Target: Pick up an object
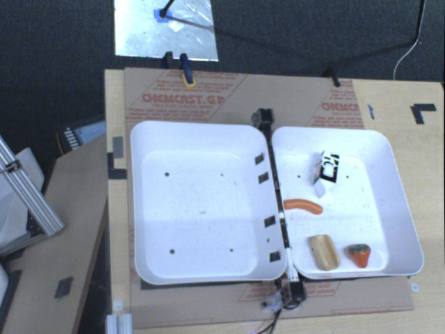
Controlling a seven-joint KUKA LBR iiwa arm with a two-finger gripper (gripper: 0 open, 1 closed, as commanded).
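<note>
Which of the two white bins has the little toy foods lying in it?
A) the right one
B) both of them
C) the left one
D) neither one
A: the hot dog, bread roll and strawberry all lie in the right bin.

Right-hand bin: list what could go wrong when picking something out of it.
1. The orange sausage-shaped piece lies close to the divider between the bins, so the wall may block a grasp from that side.
2. The tan block and the strawberry-like toy lie near each other by the right bin's front wall; going for one could knock the other.
3. The black-and-white item looks irregular, so a grip might slip.
</note>
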